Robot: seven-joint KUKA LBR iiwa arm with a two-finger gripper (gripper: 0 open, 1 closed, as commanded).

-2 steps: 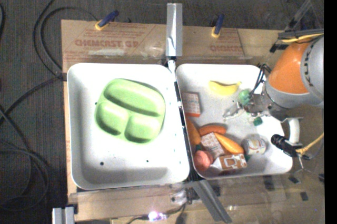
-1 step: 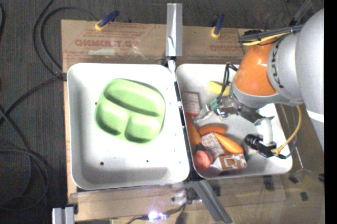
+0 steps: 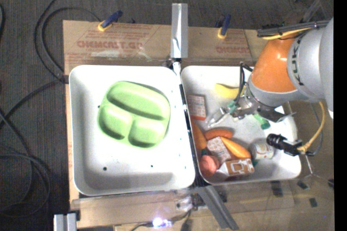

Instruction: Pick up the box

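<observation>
A small white-and-red box (image 3: 196,106) lies flat against the left wall of the right bin (image 3: 290,170). A brown carton (image 3: 239,167) lies at that bin's front, and a red-and-white packet (image 3: 217,146) sits just behind it. My gripper (image 3: 230,110) hangs low over the middle of the right bin. It is a short way right of the white-and-red box and just above an orange sausage-shaped piece (image 3: 218,133). I see nothing held in it.
A yellow banana (image 3: 226,90) lies at the back of the right bin. A carrot (image 3: 237,147), a pink ball (image 3: 208,165), a small can (image 3: 262,151) and a green bit (image 3: 264,123) crowd the front. A large green moulded object (image 3: 134,114) sits in the left bin (image 3: 87,170).
</observation>
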